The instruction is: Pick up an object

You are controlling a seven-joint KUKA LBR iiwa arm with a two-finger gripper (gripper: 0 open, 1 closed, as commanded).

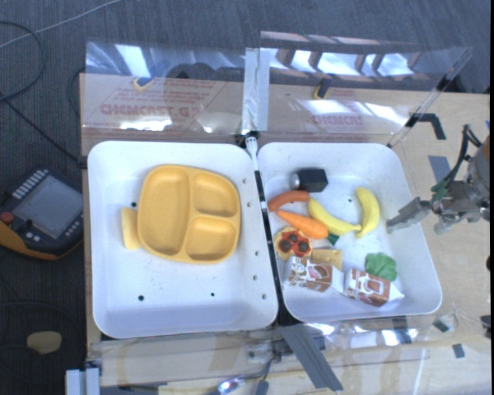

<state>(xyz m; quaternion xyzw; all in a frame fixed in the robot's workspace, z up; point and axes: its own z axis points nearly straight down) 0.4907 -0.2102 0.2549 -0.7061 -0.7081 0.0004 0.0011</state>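
- Here, the right bin [412, 188] holds all the loose toy food; the task names no single piece, so each is a candidate.
- The two bananas [347, 213] lie near the bin's middle, meeting in a V: one has its long axis running from upper left down to lower right, the other stands nearly upright along the view, its upper tip towards the far edge.
- The carrot [301, 222] lies just left of them, its long axis slanting from upper left to lower right, close to the bin's left edge.
- A curved orange-red piece [288, 198] sits just above the carrot, its long axis almost parallel to the far edge.
- A black block [310, 178] rests towards the far edge, above the bananas.
- A pizza slice [294, 243] lies below the carrot; two printed cartons [311, 275] and [369, 286] sit along the near edge, with a green leafy piece [382, 264] touching the right-hand carton.
- The left bin [107, 303] carries a yellow divided tray [188, 213] near its middle.
- The gripper [453, 206] hangs over the right bin's right edge, apart from every item, with nothing between its fingers; whether they are spread or closed cannot be told.
- A handheld controller [34, 212] lies on the floor left of the bench.
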